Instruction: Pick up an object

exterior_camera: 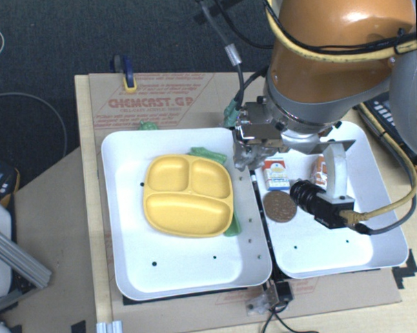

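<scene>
camera view shows the gripper [262, 141] low at the top middle, over the right bin's [378, 251] left edge. i cannot tell its fingers. just below lie a small red-and-white box [275, 174] and brown disc [280, 207]. a yellow plate [188, 195] sits in the left bin [129, 255].

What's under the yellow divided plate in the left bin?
Something green lies under the yellow plate: bits stick out at its upper edge and lower right edge. The plate covers the rest, so what the green thing is stays unclear.
</scene>
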You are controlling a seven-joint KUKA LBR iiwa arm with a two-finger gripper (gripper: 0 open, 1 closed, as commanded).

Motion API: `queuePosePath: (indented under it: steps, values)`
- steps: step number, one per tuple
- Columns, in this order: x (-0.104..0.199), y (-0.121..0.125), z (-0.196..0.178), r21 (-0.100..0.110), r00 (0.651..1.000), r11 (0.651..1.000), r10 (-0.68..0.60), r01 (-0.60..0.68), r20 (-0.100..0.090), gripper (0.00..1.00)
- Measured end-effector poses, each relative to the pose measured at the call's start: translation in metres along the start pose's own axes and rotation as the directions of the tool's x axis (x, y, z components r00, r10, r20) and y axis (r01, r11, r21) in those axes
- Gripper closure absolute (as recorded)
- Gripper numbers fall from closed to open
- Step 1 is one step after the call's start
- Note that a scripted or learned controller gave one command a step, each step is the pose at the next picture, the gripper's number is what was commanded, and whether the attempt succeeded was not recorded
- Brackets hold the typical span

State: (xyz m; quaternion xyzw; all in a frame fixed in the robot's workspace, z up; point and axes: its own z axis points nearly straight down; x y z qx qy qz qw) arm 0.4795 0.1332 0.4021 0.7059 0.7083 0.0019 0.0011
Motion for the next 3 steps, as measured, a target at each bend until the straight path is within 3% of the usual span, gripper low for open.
queuePosePath:
  steps: [3]
  values:
    - [0.000, 0.001, -0.030, -0.005, 1.000, 1.000, -0.002, 0.002, 0.001, 1.00]
